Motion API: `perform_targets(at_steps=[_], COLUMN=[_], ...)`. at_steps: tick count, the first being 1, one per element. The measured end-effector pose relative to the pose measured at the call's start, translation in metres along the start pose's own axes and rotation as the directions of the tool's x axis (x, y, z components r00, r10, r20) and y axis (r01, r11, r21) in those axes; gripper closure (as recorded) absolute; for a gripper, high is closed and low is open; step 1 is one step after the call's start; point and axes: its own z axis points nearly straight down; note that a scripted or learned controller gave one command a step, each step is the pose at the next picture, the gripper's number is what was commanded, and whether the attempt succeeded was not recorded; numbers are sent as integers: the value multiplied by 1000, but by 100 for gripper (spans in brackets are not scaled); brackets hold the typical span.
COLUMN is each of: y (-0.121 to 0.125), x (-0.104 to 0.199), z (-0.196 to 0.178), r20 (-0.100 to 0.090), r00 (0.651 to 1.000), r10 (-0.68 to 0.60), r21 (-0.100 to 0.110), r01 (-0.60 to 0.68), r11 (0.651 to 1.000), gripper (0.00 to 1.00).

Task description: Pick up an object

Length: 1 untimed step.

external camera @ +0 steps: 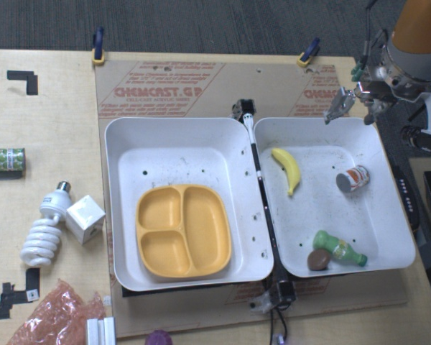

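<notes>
Brown board covers the bench, and two white bins sit on it side by side. One is the left bin, and it holds a yellow tray with three parts. The other is the right bin, and it holds things I could pick up: a yellow banana near the top left, a small can lying on its side to the right of the banana, and a green bottle lying down near the front edge, with a small brown thing touching its left end. My gripper hangs above the far right corner of that bin (well apart from all of them), with my fingers spread open and nothing between them. Off to the left, outside the bins, lie a curly white light bulb, a white box and a green can.
</notes>
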Motion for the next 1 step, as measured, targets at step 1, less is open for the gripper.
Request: perform_targets(at_steps=[1], y=[7], x=[-21], z=[136], r20=[0], r00=[1000], r10=[1], r21=[0], r01=[-1], r11=[1000], gripper=[0])
